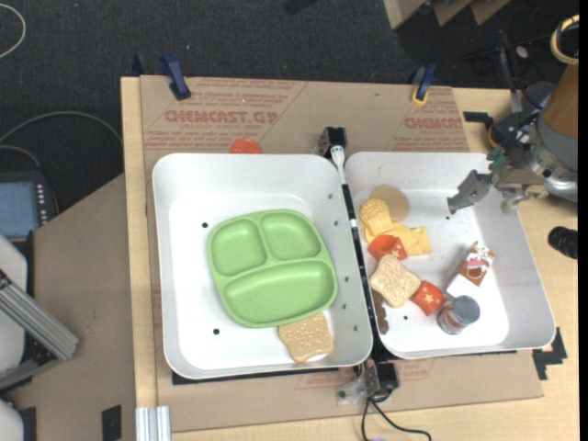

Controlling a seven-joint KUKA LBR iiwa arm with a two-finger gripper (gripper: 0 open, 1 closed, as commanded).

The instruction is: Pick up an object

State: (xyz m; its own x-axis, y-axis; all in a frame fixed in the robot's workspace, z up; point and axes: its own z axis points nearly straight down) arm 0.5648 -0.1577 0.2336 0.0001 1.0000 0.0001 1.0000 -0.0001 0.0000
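Observation:
The right bin [524,274] holds several toy foods: a tan round disc [392,199], a yellow waffle piece [376,217], a yellow wedge [415,241], a red piece [386,246], a toast slice [395,280], a red block [428,298], a small can [457,313] and a red-and-white packet [476,263]. My gripper [487,193] hangs over the bin's far right part, open, with nothing between its fingers. It is above and right of the pile, apart from every item.
The left bin [175,246] bears a green divided plate [271,266] and a tan cracker [306,336] at its near edge. An orange disc [244,145] lies on the cardboard behind it. Blue clamps [175,76] grip the board's far edge.

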